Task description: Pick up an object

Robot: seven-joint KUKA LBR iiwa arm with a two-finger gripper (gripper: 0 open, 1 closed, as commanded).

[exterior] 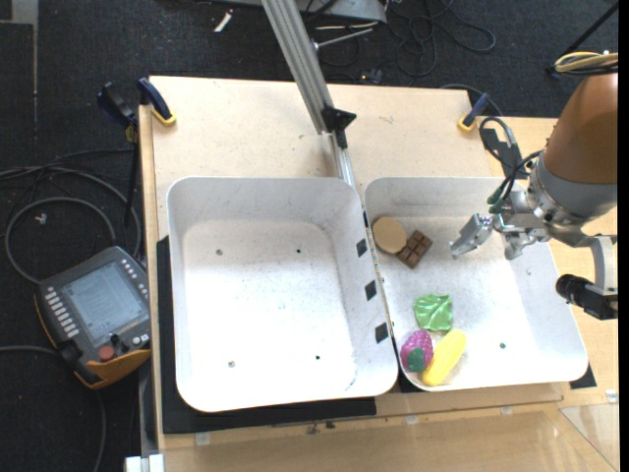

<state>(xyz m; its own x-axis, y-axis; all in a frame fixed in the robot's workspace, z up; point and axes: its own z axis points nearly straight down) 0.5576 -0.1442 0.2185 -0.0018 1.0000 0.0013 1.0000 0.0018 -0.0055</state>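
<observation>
The right bin [550, 293] holds toy foods [432, 347]; the empty gripper [494, 235] hangs spread above.

The pincer [494, 235] hangs open over the right bin [536, 347], apart from the chocolate bar [415, 249].

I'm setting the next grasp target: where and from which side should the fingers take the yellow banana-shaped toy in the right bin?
Probably across the middle of the yellow banana-shaped toy, coming from above. It lies flat and slanted, long and narrow. The pink toy touches its left side and the bin's rim is close below, so the upper end near the green toy may offer more room.
</observation>
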